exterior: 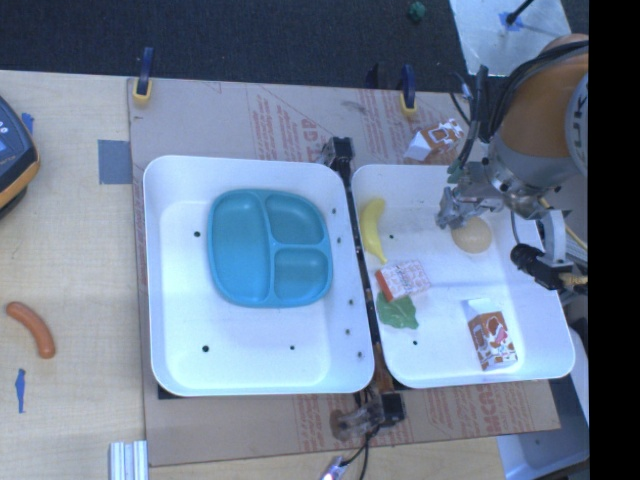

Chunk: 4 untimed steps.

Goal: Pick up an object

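Observation:
My gripper [458, 211] hangs low over the far right part of the right bin [440, 368]. A pale yellow round object [474, 237] lies just to its right and nearer the camera, touching or almost touching the gripper's tip. A yellow banana [372, 228] lies along the bin's left wall. A red and white packet [403, 279] and a green leafy piece [397, 314] sit below the banana. A small brown and white carton [490, 339] rests near the bin's front right corner.
The left bin [170, 268] holds a blue divided plate [270, 247]. A sausage toy [31, 328] lies on the bench at far left, and a dark device [12, 158] sits above it. Another small packet [436, 140] lies behind the right bin.

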Motion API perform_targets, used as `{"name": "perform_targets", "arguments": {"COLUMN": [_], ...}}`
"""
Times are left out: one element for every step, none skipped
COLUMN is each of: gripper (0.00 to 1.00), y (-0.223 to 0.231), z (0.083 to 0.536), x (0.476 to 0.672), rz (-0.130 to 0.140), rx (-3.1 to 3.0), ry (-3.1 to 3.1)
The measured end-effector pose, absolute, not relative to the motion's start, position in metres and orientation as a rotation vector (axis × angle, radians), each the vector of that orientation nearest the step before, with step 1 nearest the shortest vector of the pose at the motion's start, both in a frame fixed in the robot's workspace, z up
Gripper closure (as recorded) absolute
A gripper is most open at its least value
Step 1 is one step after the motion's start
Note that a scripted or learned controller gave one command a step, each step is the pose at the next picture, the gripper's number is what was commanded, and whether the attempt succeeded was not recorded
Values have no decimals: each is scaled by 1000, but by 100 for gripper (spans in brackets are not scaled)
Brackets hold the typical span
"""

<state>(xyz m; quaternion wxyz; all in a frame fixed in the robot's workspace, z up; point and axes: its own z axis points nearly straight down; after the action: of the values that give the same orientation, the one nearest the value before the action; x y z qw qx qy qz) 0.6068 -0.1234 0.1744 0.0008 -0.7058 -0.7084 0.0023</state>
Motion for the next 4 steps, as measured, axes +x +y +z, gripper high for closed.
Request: {"name": "perform_targets", "arguments": {"gripper": [100,100,100,0], "y": [-187,-144,-179,-179], "z": [169,153,118,118], "x": [591,580,559,559], "rz": [5,5,6,5], "rx": [-2216,-2214,-2216,-2216], "ry": [-2222,-2226,-2225,-2225]}}
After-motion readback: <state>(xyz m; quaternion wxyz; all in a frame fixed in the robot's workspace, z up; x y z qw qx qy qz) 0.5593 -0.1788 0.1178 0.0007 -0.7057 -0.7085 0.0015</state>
